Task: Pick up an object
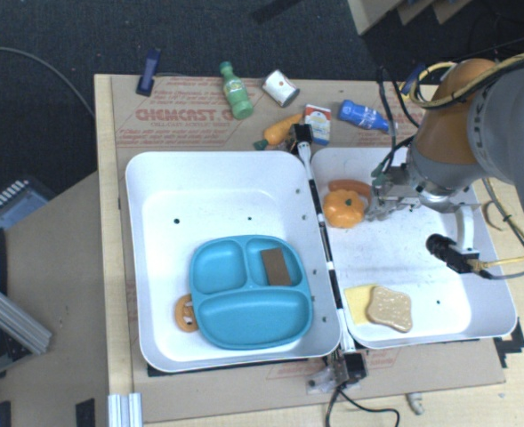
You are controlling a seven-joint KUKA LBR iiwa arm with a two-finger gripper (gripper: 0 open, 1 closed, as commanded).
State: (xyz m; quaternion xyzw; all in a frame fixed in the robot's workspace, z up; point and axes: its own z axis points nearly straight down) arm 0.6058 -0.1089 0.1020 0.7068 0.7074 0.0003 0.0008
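Nearest to the camera, a slice of bread (390,309) lies on a yellow cheese slice (358,302) at the front of the right bin (475,318), well apart from the jaws (384,194), which hang low just beside the orange pumpkin (343,208) near the bin's left wall. I cannot tell if they are apart or together. Because the pumpkin is round and close to the wall, I think it could roll or be pushed away instead of being gripped.

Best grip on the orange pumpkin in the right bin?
Take the pumpkin across its round body from above, closing along the bin wall's direction. It sits against the divider wall, so there's little room on that side. The pincer is already beside it on the open side.
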